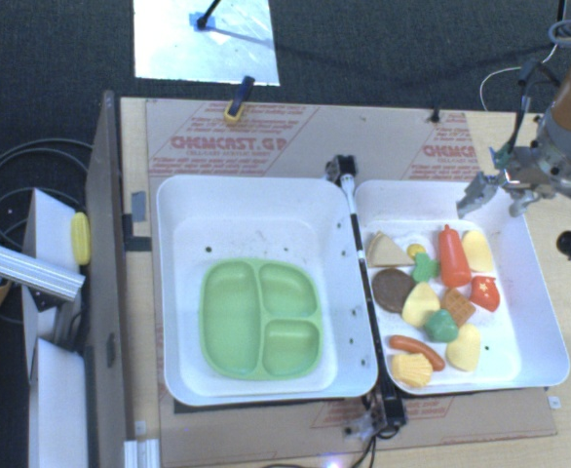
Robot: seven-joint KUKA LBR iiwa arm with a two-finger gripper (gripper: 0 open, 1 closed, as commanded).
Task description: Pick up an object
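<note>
Grey and metallic, the robot's gripper [493, 192] hangs over the far right corner of the right bin [541, 312], its fingers spread apart with nothing between them and touching none of the toys. Below it, toy food crowds the bin floor: a red-orange carrot [452, 255] lies beside a pale yellow piece [477, 251], with a red strawberry [486, 293] just below them. A brown patty [393, 288], a cream wedge [387, 252], a waffle [457, 306] and a sausage [417, 349] lie packed close together nearer the divider. In the left bin [183, 222], well apart from the gripper, sits a green compartment tray [260, 317].
</note>
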